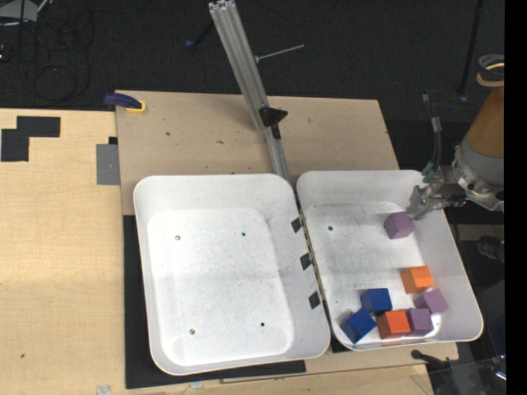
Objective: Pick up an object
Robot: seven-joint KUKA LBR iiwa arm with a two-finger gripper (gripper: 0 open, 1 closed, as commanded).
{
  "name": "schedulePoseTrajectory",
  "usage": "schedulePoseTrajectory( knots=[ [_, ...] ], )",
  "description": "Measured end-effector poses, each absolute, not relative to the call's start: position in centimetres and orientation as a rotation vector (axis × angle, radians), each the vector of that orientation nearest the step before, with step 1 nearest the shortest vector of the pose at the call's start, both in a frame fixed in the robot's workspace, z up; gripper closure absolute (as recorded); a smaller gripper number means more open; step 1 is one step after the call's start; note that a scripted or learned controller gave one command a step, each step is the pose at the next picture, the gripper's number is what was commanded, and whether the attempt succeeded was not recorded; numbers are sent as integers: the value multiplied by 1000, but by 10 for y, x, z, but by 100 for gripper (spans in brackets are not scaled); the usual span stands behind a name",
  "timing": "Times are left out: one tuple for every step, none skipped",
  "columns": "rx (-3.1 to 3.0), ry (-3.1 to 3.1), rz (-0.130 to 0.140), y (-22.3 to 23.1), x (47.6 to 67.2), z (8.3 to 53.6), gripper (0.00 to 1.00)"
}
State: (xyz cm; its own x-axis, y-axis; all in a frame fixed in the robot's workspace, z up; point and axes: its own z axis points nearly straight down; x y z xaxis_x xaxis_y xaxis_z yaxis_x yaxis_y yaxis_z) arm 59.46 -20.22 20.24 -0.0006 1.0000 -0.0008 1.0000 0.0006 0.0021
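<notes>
Blocks cluster at the near end of the right bin: a blue cube nearest the corner, a second blue cube just behind it, an orange cube touching a purple cube along the near wall, another purple cube just beyond those, and an orange cube a little farther up. No writing, label or brand can be read on any block or on either bin. Left bin sits beside it, the rims meeting along a seam with small black clips. Farther up the right bin a lone purple cube lies well apart from the cluster, close to the far right wall. Gripper hangs just beside and above that cube, at the bin's right edge; whether it is released or clenched cannot be told, and nothing is seen between its tips. Beyond the bins, a slanted aluminium rail rises from the brown board, and a blue clamp sits at the board's far left corner.
</notes>
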Motion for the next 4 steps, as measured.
schedulePoseTrajectory(
  knots=[
    [2219,2229,0,-154,586,216,100],
    [2221,2230,-2,-106,581,212,100],
    [2221,2229,-2,-55,567,225,100],
    [2221,2231,-4,-6,547,218,100]
  ],
)
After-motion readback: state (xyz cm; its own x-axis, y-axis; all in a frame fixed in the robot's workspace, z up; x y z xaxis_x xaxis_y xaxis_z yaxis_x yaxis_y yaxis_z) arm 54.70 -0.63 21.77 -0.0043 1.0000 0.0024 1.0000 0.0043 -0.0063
